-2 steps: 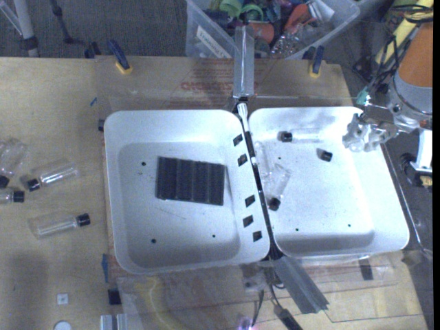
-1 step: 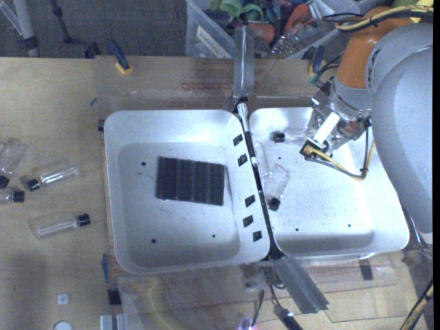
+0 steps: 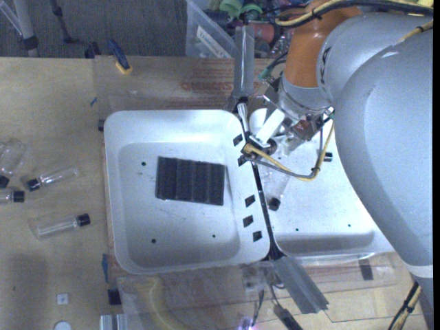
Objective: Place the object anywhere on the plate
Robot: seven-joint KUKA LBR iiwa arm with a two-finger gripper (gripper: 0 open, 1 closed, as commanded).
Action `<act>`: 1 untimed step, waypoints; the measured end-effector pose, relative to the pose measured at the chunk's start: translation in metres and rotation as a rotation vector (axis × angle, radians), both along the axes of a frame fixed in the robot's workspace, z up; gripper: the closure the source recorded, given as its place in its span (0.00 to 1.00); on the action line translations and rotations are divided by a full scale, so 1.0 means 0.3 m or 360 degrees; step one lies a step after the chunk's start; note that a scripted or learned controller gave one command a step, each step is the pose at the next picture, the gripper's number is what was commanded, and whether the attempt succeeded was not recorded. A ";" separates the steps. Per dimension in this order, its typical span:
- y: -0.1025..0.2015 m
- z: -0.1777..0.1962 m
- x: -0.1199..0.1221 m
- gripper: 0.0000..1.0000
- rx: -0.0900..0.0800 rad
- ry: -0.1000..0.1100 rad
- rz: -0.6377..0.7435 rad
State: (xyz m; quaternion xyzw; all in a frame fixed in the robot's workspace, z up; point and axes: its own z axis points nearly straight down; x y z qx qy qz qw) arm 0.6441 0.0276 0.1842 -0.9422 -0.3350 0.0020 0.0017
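A black ridged plate (image 3: 191, 181) lies flat in the left white bin (image 3: 130, 239). In the right bin (image 3: 330, 236), close to the divider, a clear vial with a black cap (image 3: 274, 192) lies on the floor. My gripper (image 3: 297, 137) hangs over the far part of the right bin, above and just behind the vial, under the orange wrist band. The arm's grey body covers most of the right bin. I see nothing between the gripper and the plate.
Several clear vials with black caps (image 3: 60, 222) lie on the wooden bench left of the bins. A clear tub of colourful items (image 3: 234, 12) stands behind the bins. A metal rail (image 3: 258, 184) runs between the two bins.
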 end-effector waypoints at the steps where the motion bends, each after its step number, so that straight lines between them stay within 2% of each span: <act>1: 0.210 0.385 0.027 1.00 -0.0004 -0.0010 -0.0771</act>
